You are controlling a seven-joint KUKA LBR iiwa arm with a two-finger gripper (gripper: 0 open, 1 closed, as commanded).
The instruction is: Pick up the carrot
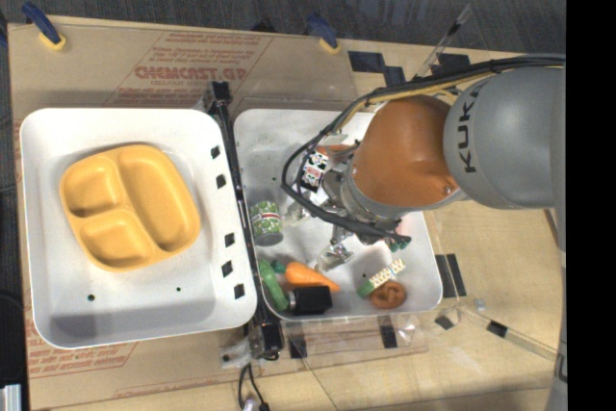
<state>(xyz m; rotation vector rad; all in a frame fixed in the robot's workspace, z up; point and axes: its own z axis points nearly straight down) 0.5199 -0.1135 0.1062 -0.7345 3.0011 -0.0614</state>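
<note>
Orange carrot [310, 277] lies in right bin [252, 140]; yellow tray [130, 205] in left bin [38, 207].

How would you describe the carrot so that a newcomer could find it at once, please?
Look in the right-hand white bin, along its near edge, left of centre. The carrot lies there above a black block; it alone is a bright orange cone with a green end.

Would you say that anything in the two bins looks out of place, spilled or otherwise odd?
Nothing looks spilled or broken. The carrot lies on its side at the near edge of the right bin, crowded against a black block. The yellow tray sits slightly askew in the left bin.
</note>
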